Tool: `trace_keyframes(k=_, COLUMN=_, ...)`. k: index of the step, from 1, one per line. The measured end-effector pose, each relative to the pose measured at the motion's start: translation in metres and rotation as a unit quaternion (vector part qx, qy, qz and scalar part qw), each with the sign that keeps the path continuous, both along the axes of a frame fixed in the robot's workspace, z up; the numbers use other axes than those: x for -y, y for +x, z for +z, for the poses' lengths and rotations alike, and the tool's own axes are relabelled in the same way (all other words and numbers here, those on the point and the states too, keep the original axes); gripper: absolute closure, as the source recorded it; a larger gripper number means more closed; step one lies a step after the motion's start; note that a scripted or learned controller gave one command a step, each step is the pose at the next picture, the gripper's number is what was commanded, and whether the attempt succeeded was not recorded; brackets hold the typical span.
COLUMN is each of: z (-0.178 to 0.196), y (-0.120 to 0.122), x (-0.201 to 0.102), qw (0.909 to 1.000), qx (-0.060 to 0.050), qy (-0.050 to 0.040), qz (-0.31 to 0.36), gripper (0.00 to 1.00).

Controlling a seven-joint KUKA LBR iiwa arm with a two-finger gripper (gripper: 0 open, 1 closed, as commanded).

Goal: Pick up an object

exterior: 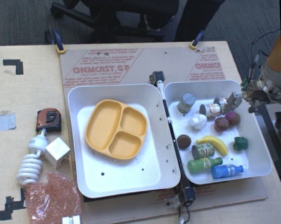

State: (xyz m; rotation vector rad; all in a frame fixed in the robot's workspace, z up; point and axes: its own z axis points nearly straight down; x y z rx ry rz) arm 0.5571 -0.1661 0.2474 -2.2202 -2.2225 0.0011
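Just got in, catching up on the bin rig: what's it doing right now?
The arm reaches in from the right, with its gripper at the upper right of the right bin, near a small bottle and a dark red fruit. Nothing is visibly between its fingers, so no pick yet. That bin also holds a banana, a green bottle, a blue bottle and a can. The left bin holds a yellow divided plate.

The brown board [129, 63] under the bins reads "CHEMCAST GP" in red.
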Motion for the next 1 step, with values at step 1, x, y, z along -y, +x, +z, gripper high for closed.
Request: trace_keyframes(k=1, z=-0.1432, y=0.0804, x=0.0051, qw=1.0, qx=0.0, qy=0.0003, qz=0.0, gripper=0.0)
